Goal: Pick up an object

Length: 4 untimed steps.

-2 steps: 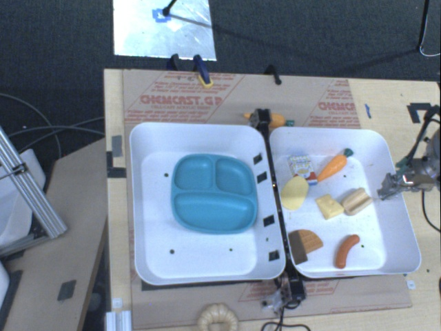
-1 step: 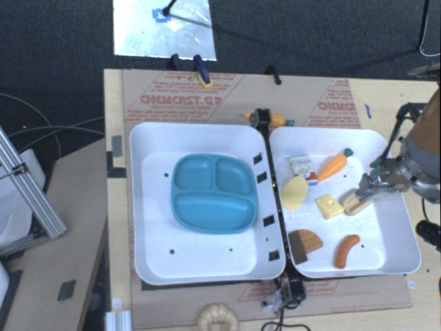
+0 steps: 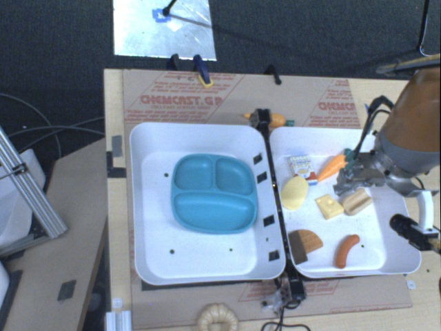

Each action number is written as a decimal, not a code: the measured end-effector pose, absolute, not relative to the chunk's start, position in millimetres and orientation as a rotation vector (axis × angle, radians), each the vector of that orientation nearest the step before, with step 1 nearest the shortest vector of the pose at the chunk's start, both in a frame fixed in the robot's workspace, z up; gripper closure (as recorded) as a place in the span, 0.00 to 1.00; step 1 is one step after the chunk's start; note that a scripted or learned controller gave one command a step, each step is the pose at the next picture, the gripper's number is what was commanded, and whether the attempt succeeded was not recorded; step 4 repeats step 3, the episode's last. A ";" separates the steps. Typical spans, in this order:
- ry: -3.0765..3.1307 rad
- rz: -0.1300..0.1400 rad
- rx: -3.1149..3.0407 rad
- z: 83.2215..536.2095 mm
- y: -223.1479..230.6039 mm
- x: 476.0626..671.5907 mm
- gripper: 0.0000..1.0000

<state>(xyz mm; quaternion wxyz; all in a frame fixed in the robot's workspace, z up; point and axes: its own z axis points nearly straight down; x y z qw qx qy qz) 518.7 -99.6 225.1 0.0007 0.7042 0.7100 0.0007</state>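
The right bin [image 3: 396,257] holds several food toys. An orange carrot [image 3: 332,166] lies beside a small white packet [image 3: 300,165]. Below them are a pale yellow lemon-like piece [image 3: 294,192], a yellow cheese cube [image 3: 329,206] and a tan bread roll [image 3: 357,202]. Toward the front lie a brown slice [image 3: 306,241] and an orange-red sausage [image 3: 346,251]. My gripper [image 3: 353,178] hangs low over the bin, just right of the carrot and directly above the roll. Its tip hides part of the roll's top.
The left bin [image 3: 155,254] bears a blue divided plate [image 3: 213,193]. A black divider [image 3: 272,198] runs between the bins. A beige ring [image 3: 218,318] lies off the bench's front edge. A small orange item [image 3: 276,121] sits behind the bins.
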 end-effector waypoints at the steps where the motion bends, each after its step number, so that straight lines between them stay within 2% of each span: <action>1: 2.232 0.003 2.211 214.7 -47.1 522.4 1.00; 2: 2.232 0.004 2.211 214.7 -4.4 525.4 1.00; 4: 2.222 0.003 2.220 216.5 -13.0 522.6 1.00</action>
